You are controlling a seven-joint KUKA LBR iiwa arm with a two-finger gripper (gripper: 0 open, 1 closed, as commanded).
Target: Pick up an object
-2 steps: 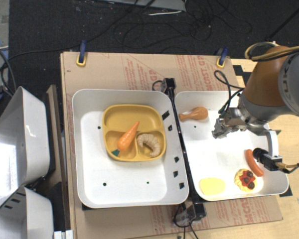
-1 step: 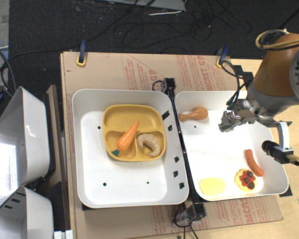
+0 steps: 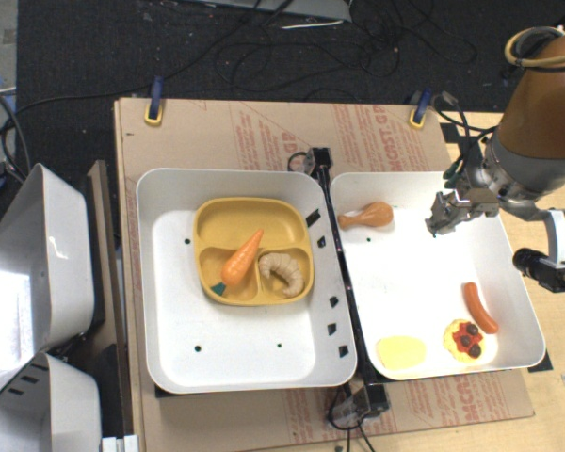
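My gripper (image 3: 446, 216) hangs over the back of the right bin (image 3: 424, 299), near its far right corner, with nothing visible between its fingers. A chicken drumstick (image 3: 367, 217) lies to its left at the back of that bin. A sausage (image 3: 479, 307) lies at the bin's right side. In front of it sits a small pizza piece (image 3: 466, 340), and a flat yellow disc (image 3: 401, 351) lies at the front. In the left bin (image 3: 169, 347), a yellow divided plate (image 3: 217, 224) holds a carrot (image 3: 242, 257) and a pale shrimp-like piece (image 3: 282, 273).
The bins stand on a cardboard sheet (image 3: 264, 130) held by yellow clamps (image 3: 153, 113) at the back. A black divider with cables (image 3: 334, 252) runs between the bins. Grey-white boxes (image 3: 33, 262) stand off the left side.
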